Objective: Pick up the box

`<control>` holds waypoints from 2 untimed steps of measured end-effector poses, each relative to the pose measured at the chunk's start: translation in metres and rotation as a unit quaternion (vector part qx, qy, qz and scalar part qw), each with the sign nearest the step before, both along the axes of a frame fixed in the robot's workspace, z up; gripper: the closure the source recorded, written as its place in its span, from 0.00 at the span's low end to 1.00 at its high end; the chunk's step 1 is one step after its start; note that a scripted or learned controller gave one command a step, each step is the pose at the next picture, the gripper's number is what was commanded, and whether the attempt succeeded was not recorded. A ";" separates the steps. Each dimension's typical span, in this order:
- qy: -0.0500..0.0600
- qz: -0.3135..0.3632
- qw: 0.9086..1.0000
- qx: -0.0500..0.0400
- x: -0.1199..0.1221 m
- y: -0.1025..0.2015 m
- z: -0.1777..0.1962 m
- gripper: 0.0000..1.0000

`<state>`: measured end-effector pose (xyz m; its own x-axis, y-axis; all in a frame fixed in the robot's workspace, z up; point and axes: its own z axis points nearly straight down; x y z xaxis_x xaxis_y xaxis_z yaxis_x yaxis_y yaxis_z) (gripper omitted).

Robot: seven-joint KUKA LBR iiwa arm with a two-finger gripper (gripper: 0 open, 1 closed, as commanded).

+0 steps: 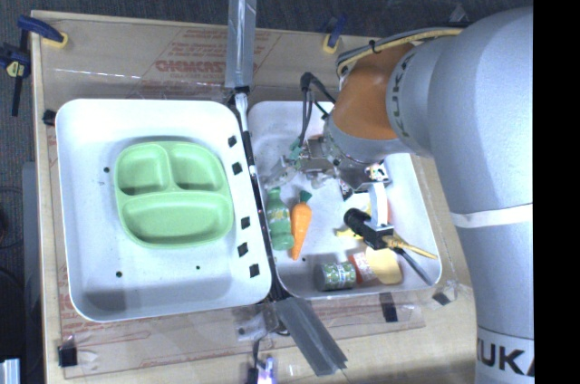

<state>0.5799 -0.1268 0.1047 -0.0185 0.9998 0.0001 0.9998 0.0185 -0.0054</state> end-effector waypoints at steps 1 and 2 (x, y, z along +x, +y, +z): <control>-0.002 -0.020 1.000 0.001 0.075 -0.044 -0.012 0.00; -0.001 -0.071 0.998 0.000 -0.006 -0.026 -0.013 0.00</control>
<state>0.5734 -0.1529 0.0915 0.1225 0.9925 0.0001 0.9925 -0.1225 -0.0041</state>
